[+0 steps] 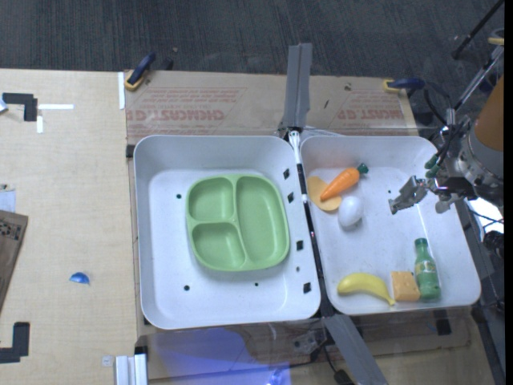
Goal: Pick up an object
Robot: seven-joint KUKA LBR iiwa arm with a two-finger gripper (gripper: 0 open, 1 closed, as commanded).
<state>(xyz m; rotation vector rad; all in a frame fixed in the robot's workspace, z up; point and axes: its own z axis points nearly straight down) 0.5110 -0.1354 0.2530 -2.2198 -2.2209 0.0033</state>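
- Objects for picking all lie in the right bin [457, 295]; the left bin [160, 295] holds just a green tray [238, 221].
- Carrot [340, 181] leans on an orange slice [325, 196], touching the egg [349, 212].
- Banana [365, 285], sponge [405, 287] and bottle [426, 269] crowd the near wall.
- Gripper [423, 196] hovers over bare floor, fingers spread, holding nothing.

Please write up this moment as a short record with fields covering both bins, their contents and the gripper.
left bin: holds a green divided plate
right bin: holds all the loose items
carrot: far left part, lying partly over an orange slice
white egg: just in front of the carrot
banana: near edge
sponge piece: touching the banana's right end
green bottle: beside the sponge piece, right side
gripper: over the right bin's far right part, nothing between its fingers
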